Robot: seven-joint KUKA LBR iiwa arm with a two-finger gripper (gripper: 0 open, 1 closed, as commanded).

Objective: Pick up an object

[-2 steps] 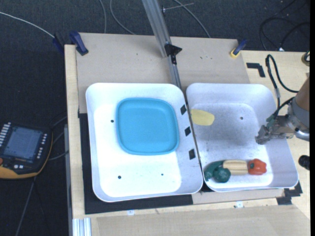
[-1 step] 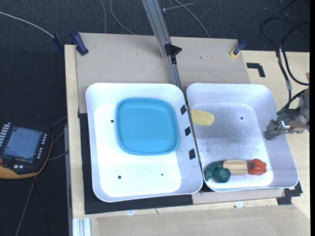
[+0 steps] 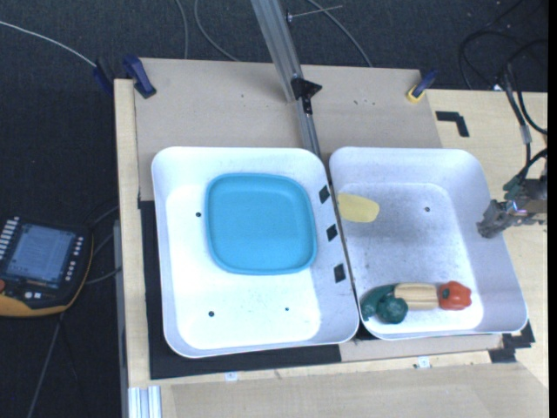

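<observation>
Nearest the lens, three items are recorded along the front wall of the right bin (image 3: pixel 402 153). Listed in a row from left to right, they are a dark green item (image 3: pixel 385 306), a tan cylinder (image 3: pixel 418 296) lying on its side, and a red item (image 3: pixel 453 295). The cylinder is touched at one end by the green item and at the other by the red one; what each item represents cannot be made out exactly.

Item 4: a pale yellow piece (image 3: pixel 358 207) is noted lying flat at the left wall of the same bin, well apart from the front row.

Item 5: a blue plate (image 3: pixel 259 223), square with rounded corners, is set in the middle of the left bin (image 3: pixel 252 312).

Item 6: the gripper (image 3: pixel 493 222) is seen at the right wall of the right bin, about level with the bin's middle and well apart from all four small items. Cables are seen running up from it. Whether it is released or clenched cannot be told.

Fixtures: both bins are carried side by side on a pale wooden bench (image 3: pixel 218 103). A metal pole (image 3: pixel 274 33) is seen slanting down from the top edge to the gap between the bins. Two blue clamps (image 3: pixel 139 77) are fixed at the bench's far left corner, and another clamp (image 3: pixel 422 84) at its far edge on the right. A handheld control unit (image 3: pixel 36 264) with a screen is noted on the dark floor to the left.
</observation>
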